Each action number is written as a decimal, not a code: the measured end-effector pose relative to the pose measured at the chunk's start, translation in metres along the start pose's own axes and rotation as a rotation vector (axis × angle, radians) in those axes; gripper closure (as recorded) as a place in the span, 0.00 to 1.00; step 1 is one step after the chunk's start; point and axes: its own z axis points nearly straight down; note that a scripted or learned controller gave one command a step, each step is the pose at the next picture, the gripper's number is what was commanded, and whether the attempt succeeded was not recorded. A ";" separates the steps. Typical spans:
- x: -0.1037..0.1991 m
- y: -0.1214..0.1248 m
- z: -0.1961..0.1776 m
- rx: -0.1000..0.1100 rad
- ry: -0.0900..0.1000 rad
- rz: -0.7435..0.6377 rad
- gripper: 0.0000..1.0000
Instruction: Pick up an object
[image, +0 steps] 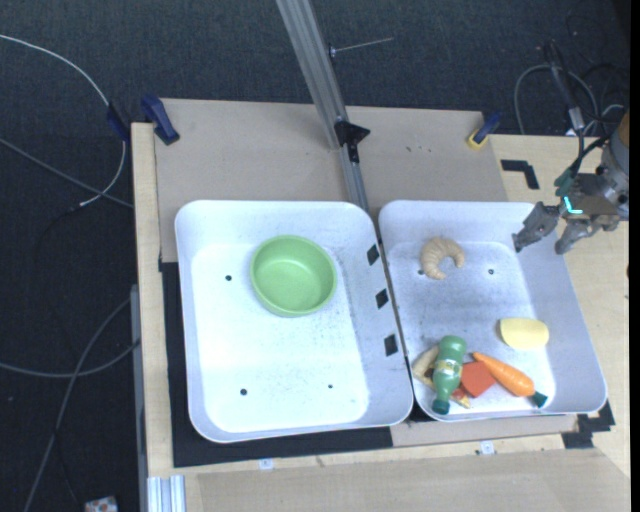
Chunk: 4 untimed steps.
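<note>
Gripper (551, 232): at the upper right rim of the right bin (592, 345); two dark fingers spread apart with nothing between them; arm mostly cut off by the frame edge.
Candidates: all in the right bin; croissant (441, 255) alone near the top middle; yellow lemon-like piece (524, 333) alone toward the right wall; carrot (505, 374), green bottle (449, 364) and a red piece (477, 380) heaped in the lower corner.
Likely handling: probably light, stiff plastic toy food, judged from the sheen and flat colours; smooth and rounded, so apt to slip or roll out of a two-finger pinch; not fragile.
Best hold: croissant across its thick middle, clear space all round and nearest the fingers; lemon-like piece across its short axis as second choice; carrot only across the thick end, and crowded there.
Left bin (210, 400): green bowl (293, 275) upright near the top middle; wide for the fingers, so only a rim pinch would serve.
Hard to make out: the heap's contacts; bottle lies over something pale, red piece partly under the carrot, small dark tip at the carrot's end unclear.
Hidden: fingertip pads too small to read.
</note>
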 end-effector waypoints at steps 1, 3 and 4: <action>0.000 0.001 -0.004 -0.007 -0.001 -0.001 0.00; 0.003 0.003 0.108 0.003 0.001 0.000 0.00; 0.008 0.002 0.172 0.001 0.001 -0.001 0.00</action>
